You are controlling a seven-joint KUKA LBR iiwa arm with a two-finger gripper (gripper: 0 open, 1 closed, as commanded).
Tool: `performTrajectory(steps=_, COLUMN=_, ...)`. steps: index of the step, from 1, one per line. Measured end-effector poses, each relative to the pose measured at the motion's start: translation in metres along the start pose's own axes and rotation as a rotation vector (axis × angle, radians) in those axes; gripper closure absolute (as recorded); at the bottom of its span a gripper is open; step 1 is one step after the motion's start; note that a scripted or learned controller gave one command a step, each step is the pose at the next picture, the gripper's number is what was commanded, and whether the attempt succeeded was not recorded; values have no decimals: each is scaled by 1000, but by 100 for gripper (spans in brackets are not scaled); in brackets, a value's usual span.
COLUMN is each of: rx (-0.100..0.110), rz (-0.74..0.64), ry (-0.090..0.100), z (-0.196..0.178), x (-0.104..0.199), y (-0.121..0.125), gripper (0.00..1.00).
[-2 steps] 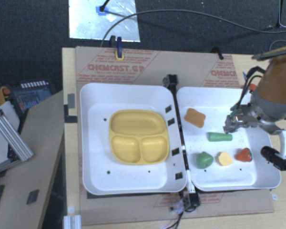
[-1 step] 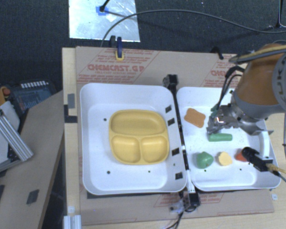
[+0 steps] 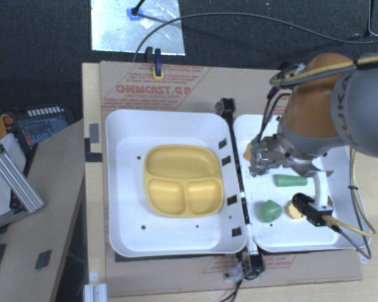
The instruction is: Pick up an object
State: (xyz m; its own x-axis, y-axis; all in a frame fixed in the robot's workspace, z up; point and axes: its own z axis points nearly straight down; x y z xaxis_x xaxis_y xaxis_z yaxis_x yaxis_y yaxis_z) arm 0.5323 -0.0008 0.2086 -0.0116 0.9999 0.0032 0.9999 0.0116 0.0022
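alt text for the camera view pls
A grey and orange robot arm reaches from the right over the right white bin, which holds green pieces; a yellow divided tray lies in the left bin.

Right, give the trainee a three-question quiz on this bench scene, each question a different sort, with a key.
1. True or false: the yellow tray lies in the left bin.
2. Multiple choice: how many compartments does the yellow tray have? A) two B) three C) five
3. Fill in: the two green pieces, the long green piece and the round green piece, lie in the ____ bin.

Key: 1 true. 2 B. 3 right. The arm hangs over that same right bin, with its gripper near the bin's left side, above the green pieces.
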Motion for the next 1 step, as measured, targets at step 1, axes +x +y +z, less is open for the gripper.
performTrajectory(steps=1, rx=1, rz=-1, ry=0, z=-3, x=65, y=-3, gripper=100)
